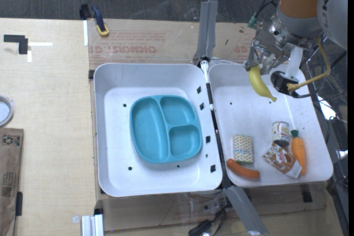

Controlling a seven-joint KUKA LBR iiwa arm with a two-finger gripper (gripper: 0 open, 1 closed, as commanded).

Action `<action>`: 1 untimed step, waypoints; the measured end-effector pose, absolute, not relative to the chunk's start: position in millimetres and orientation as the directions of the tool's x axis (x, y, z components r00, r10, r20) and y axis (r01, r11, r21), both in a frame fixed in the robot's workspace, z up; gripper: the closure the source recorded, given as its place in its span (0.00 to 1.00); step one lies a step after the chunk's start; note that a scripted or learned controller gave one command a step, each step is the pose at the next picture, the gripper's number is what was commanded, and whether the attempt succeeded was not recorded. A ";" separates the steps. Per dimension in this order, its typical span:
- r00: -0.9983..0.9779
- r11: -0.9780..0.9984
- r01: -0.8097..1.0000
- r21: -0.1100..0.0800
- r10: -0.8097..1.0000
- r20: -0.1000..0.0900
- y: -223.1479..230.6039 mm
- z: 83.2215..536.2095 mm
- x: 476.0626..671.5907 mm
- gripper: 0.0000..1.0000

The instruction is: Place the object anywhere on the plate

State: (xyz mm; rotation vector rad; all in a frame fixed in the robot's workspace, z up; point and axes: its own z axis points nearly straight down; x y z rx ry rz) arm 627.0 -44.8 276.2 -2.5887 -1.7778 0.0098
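Note:
A yellow banana (260, 84) hangs over the back of the right bin (243, 113), its upper end between the fingers of my gripper (258, 65), which is shut on it. The banana tilts down to the right and seems to be off the bin floor. A blue three-section plate (145, 125) lies flat in the middle of the left bin (102, 119), well to the left of the gripper and nearer the front.
The right bin's front holds a small cracker box (243, 148), an orange sausage (243, 169), a can (280, 131), a carrot (299, 152) and a packet (281, 160). A grey divider post (207, 30) rises between the bins at the back.

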 end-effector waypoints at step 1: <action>0.193 -0.193 0.981 -0.001 0.981 -0.002 -16.8 280.9 639.0 1.00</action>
